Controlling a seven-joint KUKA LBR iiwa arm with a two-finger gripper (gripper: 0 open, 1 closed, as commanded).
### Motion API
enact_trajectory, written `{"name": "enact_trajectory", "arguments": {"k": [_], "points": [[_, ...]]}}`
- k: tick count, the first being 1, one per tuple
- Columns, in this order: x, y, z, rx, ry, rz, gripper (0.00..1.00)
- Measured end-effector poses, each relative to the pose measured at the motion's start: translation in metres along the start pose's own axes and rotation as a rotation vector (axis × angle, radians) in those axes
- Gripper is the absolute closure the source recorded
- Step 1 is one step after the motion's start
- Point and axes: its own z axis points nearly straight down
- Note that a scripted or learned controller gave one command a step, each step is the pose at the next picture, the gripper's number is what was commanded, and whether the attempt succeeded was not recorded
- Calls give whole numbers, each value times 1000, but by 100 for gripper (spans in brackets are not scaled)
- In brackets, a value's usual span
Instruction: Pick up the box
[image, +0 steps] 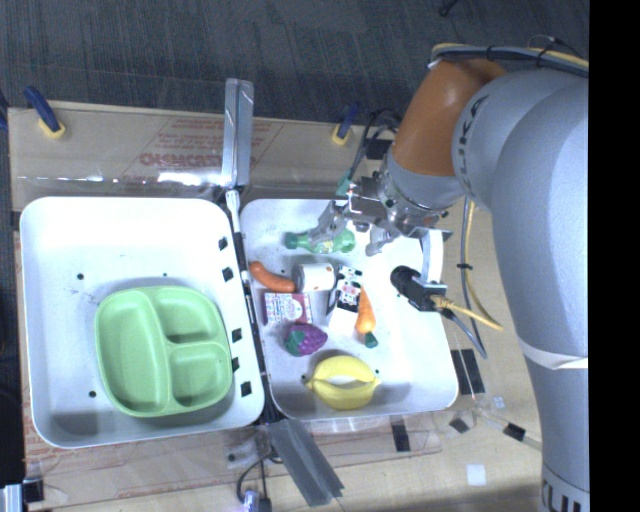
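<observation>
The box, pink-red, lies in the right bin between a purple fruit and an orange sausage. Farther back, the tool hangs over a green bottle; the wrist partly hides it, so I cannot tell its spread.

The arm runs off the top and bottom edges of the view, so its base is cut away. Its wrist covers the far right corner of the right bin. The gripper hangs over a green item — too blurred to name, and whether its fingers are spread or closed cannot be made out. The print on the small pink box is too fine to read — likewise the black-and-white carton. A grey cup partly hides what lies behind it.
</observation>
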Motion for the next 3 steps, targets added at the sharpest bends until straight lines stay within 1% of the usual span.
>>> {"name": "enact_trajectory", "arguments": {"k": [1,2,3], "points": [[48,11,26,3,1,62,0],[11,-39,111,-6,1,-102,0],[11,-38,101,-5,0,-107,100]]}}
